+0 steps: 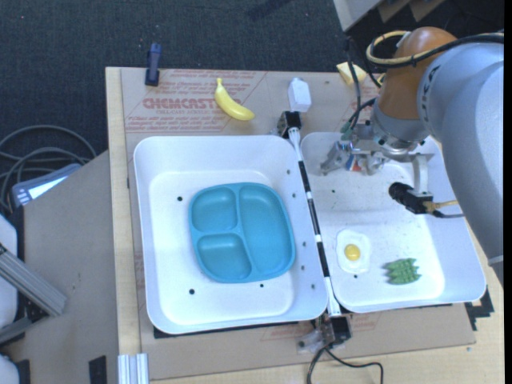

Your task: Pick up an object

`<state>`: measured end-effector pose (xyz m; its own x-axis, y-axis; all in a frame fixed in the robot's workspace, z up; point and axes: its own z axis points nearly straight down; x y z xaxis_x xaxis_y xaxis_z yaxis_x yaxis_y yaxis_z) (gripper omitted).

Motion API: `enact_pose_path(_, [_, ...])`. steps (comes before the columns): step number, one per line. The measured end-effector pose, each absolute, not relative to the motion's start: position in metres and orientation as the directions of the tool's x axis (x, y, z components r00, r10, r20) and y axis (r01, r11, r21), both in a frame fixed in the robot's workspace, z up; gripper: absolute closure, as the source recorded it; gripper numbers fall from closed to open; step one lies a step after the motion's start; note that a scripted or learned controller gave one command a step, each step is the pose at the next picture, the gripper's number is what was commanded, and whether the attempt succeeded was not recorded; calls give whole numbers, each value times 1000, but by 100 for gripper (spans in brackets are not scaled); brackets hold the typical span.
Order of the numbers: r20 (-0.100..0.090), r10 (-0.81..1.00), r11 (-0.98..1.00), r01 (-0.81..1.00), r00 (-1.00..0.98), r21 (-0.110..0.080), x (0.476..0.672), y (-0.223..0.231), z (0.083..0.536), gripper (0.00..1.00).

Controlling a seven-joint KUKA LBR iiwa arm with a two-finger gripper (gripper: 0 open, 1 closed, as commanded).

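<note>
- Grey two-finger gripper (pixel 353 158) low over the upper part of the shallow white right-hand bin (pixel 384 298), with bare bin floor beneath it.
- Cannot tell from this slanted view how wide the claw stands. Nothing seen held in it.
- Likeliest target, judging by nearness: small white fried-egg toy with a yellow yolk (pixel 352 253), flat on the floor of the same bin, at lower centre of that bin.
- Key relation: egg almost straight down the frame from the claw, hardly any offset left or right, well apart from it, with nothing lying between.
- Egg outline roughly oval, a little longer up-and-down in the frame than across. Probably calls for a closing line across the narrower, left-right width.
- Very flat piece, so likely hard to get under. A shallow descent risks closing on air or nudging it along the floor.
- Second candidate: small green leafy toy (pixel 403 271), near the egg on its right and slightly lower, apart from it, longer across than up-and-down. Farther from the claw, down and to the right.
- Egg just beside the divider between the bins, on its right. Some risk of the claw meeting that wall on the left side.
- Elsewhere: blue divided plastic plate (pixel 240 232) in the middle of the white left-hand bin (pixel 160 214), and a yellow toy banana (pixel 230 102) on the bench above that bin. Both well off to the left, poorer choices from here.
- Pick not yet begun, by the look of it.
</note>
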<state>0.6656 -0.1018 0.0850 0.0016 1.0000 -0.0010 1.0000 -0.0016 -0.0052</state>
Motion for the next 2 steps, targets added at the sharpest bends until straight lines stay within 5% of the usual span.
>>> enact_pose_path(2, [-2,1000,-1,1000,1,-6,666,-94,85,0])
